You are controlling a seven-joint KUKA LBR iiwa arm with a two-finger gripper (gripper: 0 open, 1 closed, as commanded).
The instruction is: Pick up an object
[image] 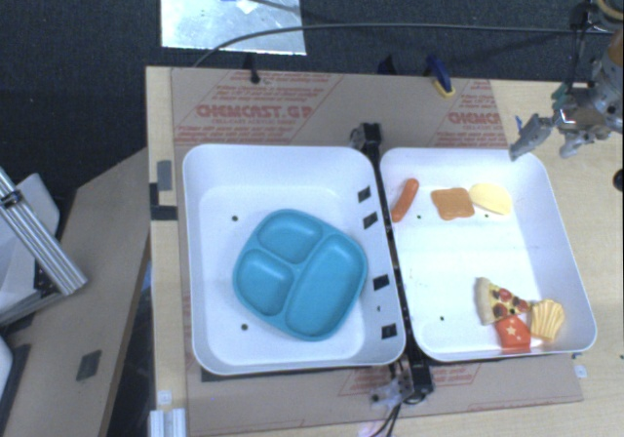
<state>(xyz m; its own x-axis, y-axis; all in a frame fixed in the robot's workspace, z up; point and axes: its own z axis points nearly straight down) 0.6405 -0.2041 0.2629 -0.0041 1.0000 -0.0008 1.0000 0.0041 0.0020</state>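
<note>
Pincer (546,136) spread, holding nothing, above right bin's (556,193) far corner; yellow slice (490,198) just beside, nearer camera.

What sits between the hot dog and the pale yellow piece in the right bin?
In the camera view, a tan toast slice lies between the hot dog and the yellow piece.

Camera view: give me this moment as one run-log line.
hand: above right bin's far right corner, holding nothing | blue three-compartment plastic plate: left bin | toy food: right bin, untouched

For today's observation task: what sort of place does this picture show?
Probably a robot test bench: two white bins on a board, toy food such as a pizza slice, and a pincer at the right.
</note>
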